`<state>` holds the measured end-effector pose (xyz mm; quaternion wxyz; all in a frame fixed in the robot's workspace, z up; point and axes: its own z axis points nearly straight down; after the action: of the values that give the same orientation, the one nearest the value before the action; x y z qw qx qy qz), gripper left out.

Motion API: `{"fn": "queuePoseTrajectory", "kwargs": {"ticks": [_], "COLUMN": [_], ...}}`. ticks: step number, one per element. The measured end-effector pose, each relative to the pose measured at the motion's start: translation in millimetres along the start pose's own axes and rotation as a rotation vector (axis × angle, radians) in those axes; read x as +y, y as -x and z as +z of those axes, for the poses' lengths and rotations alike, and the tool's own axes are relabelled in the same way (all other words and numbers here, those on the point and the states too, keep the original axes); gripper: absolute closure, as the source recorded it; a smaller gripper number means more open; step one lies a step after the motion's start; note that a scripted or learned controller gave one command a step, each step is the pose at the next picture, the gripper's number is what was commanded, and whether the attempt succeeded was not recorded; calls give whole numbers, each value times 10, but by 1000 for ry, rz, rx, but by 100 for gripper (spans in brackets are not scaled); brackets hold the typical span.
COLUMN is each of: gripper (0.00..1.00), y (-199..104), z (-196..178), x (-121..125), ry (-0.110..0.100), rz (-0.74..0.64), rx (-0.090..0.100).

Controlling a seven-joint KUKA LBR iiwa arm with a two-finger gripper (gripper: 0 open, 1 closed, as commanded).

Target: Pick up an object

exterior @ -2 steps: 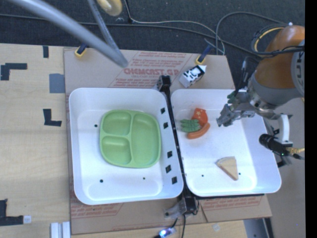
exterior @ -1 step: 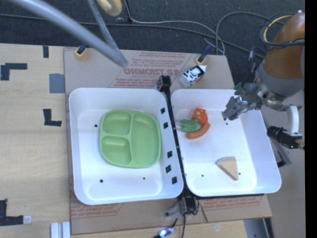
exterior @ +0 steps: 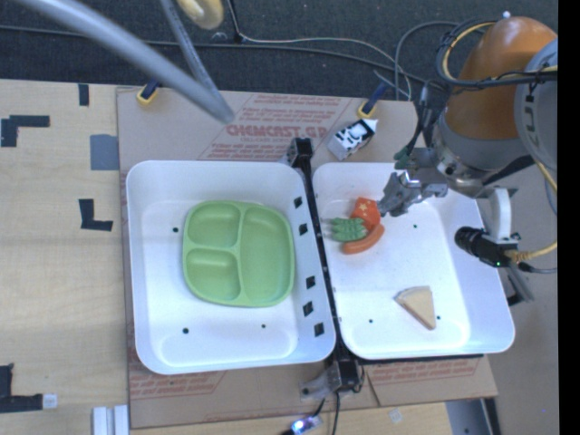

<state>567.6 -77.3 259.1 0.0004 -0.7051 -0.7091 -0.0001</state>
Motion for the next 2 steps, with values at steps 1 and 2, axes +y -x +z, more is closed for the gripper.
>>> {"fn": "queuePoseTrajectory", "kwargs": {"ticks": [1,2], "gripper": [100,100], "y": [-433,-977], "z": [-2,173], "x": [168,324], "ry": [0,-1], "rz": [0,0], "rx": [0,-1]}}
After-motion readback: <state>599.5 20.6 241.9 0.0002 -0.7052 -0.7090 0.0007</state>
